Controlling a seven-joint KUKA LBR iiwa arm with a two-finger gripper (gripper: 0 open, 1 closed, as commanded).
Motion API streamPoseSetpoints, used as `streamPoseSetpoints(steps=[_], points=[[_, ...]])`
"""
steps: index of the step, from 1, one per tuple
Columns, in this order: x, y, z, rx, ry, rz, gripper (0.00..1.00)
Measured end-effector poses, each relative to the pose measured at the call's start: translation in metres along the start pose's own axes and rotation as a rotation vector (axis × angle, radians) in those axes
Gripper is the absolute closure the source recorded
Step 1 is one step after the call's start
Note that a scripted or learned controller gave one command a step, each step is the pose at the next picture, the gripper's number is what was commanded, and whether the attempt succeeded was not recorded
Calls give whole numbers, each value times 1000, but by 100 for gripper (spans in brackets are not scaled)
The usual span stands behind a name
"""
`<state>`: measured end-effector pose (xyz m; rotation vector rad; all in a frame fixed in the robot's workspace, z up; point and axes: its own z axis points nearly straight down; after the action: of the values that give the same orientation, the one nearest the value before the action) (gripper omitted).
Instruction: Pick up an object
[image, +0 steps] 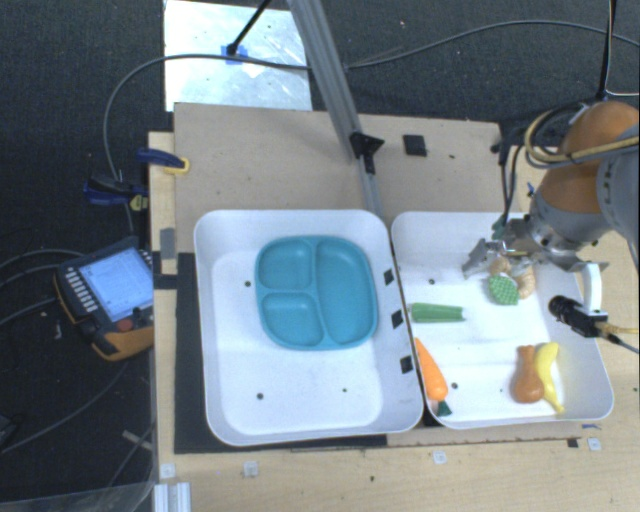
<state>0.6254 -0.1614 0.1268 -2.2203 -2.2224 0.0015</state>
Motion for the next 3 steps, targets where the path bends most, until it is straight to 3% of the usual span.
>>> streamPoseSetpoints(steps=[1, 2, 3], points=[[0, 1, 43, -4, -1, 0, 0], [0, 3, 28, -10, -2, 0, 100], [1, 12, -18, -6, -1, -4, 100]])
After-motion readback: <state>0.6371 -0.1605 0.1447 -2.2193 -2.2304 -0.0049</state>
